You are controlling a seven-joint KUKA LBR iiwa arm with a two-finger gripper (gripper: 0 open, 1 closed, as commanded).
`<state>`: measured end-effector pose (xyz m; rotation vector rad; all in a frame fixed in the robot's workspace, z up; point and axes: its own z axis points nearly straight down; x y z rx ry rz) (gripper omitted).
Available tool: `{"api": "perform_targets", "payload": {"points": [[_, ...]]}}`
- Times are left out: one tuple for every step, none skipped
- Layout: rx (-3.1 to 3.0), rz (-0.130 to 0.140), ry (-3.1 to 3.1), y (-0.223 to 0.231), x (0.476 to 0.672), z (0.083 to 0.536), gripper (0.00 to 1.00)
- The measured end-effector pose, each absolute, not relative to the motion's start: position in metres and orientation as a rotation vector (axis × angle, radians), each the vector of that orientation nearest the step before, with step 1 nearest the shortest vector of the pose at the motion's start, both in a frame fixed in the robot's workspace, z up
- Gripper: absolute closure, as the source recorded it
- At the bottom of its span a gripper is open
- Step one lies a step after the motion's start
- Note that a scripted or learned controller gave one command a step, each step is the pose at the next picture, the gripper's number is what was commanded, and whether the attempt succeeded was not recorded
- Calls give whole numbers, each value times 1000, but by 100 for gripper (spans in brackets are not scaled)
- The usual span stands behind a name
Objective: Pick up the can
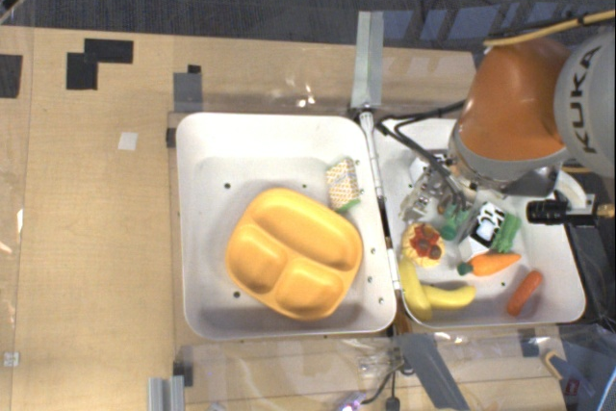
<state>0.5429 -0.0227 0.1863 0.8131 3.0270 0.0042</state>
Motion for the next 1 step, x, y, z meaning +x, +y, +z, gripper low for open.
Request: {"api": "perform_targets", "payload": {"points": [[336,3,3116,-10,493,186,100]]}}
